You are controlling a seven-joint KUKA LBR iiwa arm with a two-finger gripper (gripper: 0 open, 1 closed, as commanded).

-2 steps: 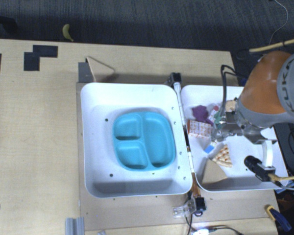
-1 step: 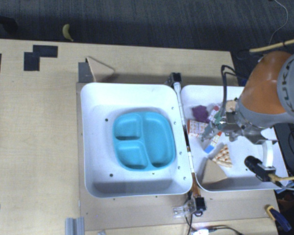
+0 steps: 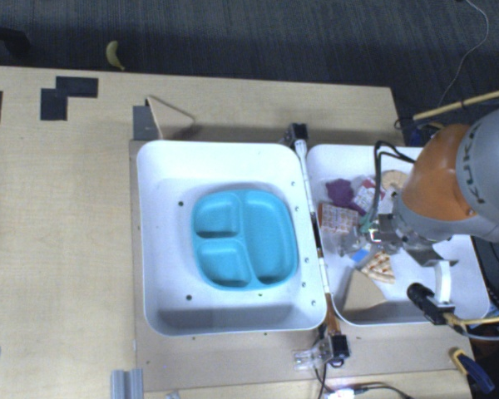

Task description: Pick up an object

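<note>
The right white bin point(image 3: 349, 306) holds a pile of small things: a purple piece point(image 3: 339, 191), a red-and-white printed packet point(image 3: 338, 217), a clear wrapper with red print point(image 3: 365, 194), a pale round thing point(image 3: 392, 179) and a tan waffle-like piece point(image 3: 382, 265). My gripper point(image 3: 368, 238) reaches down from the right into the middle of this pile, just above the tan piece and beside a small blue-and-white item point(image 3: 359, 256). The orange band and grey wrist cover much of the bin's right half.
The left white bin point(image 3: 162, 223) holds a blue divided tray point(image 3: 243, 237). A black divider strip point(image 3: 313, 223) runs between the two bins. Black tape marks point(image 3: 66, 96) lie on the wooden bench at the far left.
</note>
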